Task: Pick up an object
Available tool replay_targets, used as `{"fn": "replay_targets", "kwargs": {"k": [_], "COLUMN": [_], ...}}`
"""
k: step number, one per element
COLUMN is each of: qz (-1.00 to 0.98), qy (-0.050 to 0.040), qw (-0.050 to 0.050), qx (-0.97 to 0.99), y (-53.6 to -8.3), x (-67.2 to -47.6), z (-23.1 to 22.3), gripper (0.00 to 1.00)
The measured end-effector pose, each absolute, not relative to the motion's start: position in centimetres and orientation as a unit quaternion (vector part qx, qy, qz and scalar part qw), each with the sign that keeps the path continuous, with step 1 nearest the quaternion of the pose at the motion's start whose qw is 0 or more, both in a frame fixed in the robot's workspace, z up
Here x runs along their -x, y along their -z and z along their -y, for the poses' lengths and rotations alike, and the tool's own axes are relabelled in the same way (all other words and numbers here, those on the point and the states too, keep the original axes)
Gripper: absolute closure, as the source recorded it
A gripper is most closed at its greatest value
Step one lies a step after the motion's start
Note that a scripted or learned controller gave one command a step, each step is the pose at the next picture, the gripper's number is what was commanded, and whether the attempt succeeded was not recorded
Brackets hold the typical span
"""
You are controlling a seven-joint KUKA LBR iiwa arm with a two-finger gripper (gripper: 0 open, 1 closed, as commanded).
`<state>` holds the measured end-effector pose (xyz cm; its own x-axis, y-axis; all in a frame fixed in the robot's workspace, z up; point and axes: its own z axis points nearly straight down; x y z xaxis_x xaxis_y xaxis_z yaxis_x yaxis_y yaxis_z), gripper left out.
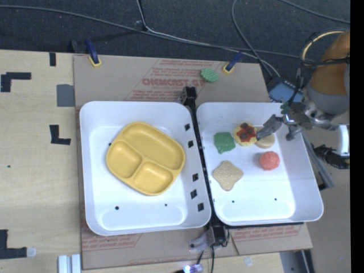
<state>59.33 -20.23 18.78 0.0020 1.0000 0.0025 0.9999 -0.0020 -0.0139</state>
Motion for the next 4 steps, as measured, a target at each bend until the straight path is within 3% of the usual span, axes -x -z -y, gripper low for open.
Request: {"fn": "replay_targets", "kwargs": {"k": [1, 3, 4], "qz": [0.708, 0.708, 0.708], "qy": [-0.0005, -0.0019, -0.0007], "qw": [0.000, 0.002, -0.001], "qx": [0.707, 0.706, 0.706], "y": [-19.5, -10.6, -8.5], "x": [-59.7, -59.1, -59.2], "z": [20.2, 19.7, 19.6], "gripper": [0.00, 0.00, 0.00]}}
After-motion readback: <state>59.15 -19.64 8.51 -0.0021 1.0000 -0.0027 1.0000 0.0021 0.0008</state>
